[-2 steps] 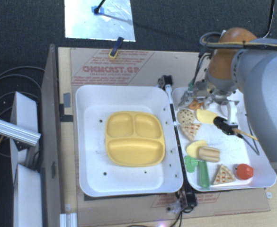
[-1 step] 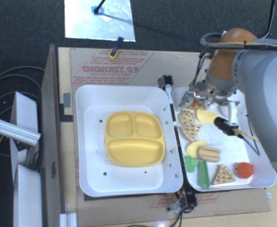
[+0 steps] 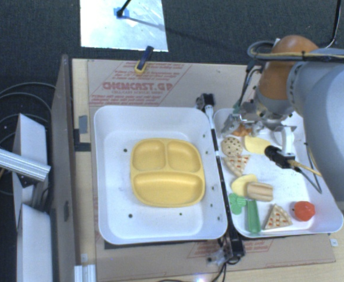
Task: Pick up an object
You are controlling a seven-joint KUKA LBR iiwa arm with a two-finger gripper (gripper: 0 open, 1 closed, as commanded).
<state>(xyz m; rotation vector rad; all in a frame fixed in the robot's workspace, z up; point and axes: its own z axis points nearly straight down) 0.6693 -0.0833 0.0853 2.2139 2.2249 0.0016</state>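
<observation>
We see the pincer (image 3: 239,123) hanging over the far end of the right bin (image 3: 289,184), at the tip of the grey arm (image 3: 327,93) that comes in from the view's right. From this slant we cannot tell whether the pincer is spread or pressed together, nor whether it is pinching anything.

The things to pick all lie in that same bin, on the near side of the pincer. Closest, just in front of it, is a round brown cookie (image 3: 230,144). A flat yellow slice (image 3: 255,144) lies beside the cookie, toward the arm. A little farther from the pincer sits a waffle wedge (image 3: 236,163), touching or almost touching the cookie. Beyond that come a yellow curved piece (image 3: 241,184) and a tan bread roll (image 3: 260,190), the two lying against each other. Farthest from the pincer, near the bin's front wall, are a green piece (image 3: 246,210), a pizza wedge (image 3: 276,217) and a red tomato (image 3: 303,210).

Well apart from the pincer, across the rims where the two bins meet, the left bin (image 3: 116,157) holds a yellow divided plate (image 3: 167,172), lying flat near its middle. Both bins rest on the counter (image 3: 154,78), which is covered by a brown sheet with red print.
</observation>
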